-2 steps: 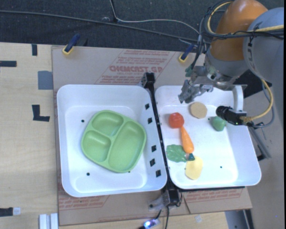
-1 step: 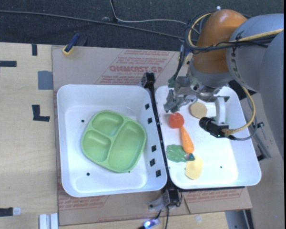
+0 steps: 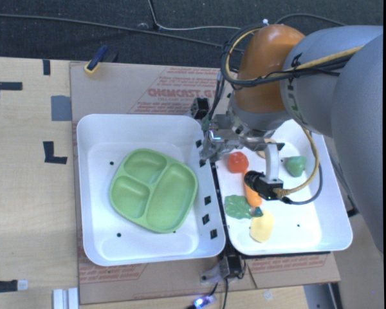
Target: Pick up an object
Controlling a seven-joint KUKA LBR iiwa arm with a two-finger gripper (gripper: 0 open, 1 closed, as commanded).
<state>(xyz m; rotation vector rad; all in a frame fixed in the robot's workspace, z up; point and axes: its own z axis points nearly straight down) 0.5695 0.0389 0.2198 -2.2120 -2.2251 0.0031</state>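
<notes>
Red object (image 3: 237,162) near right bin's (image 3: 334,237) left wall, claw (image 3: 213,148) beside.

Bench (image 3: 26,172): light wood top, dark tape marks left of the cardboard sheet (image 3: 148,89). Cardboard lies flat on the bench, red print along its far side. Both white bins sit on it: left bin (image 3: 90,192), right bin (image 3: 321,230), touching at the middle. Blue-yellow clamp (image 3: 95,60) at the cardboard's far-left corner.

The arm (image 3: 338,82) is smooth grey with a rounded orange band (image 3: 270,53); yellow and black cables (image 3: 302,185) loop around its wrist.
</notes>
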